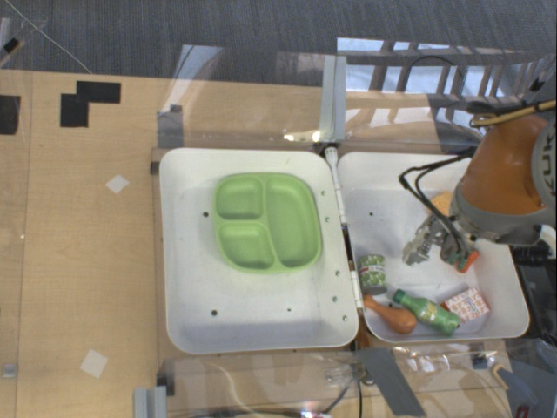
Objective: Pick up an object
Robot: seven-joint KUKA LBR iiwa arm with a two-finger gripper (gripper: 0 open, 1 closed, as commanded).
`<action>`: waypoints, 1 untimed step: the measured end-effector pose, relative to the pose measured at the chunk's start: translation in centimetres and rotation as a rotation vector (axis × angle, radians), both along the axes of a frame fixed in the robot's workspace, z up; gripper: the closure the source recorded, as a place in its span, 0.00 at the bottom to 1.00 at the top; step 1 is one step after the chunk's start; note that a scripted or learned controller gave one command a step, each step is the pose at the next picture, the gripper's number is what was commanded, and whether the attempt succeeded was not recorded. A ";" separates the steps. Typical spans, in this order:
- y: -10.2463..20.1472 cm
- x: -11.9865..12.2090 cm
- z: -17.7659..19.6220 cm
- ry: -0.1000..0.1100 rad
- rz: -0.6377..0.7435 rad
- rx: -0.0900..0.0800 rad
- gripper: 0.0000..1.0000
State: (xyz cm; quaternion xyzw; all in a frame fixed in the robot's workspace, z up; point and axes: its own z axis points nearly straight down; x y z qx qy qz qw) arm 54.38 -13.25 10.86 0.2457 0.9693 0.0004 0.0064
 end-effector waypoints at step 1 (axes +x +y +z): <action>-1.5 -4.8 9.6 -0.002 -0.181 0.001 1.00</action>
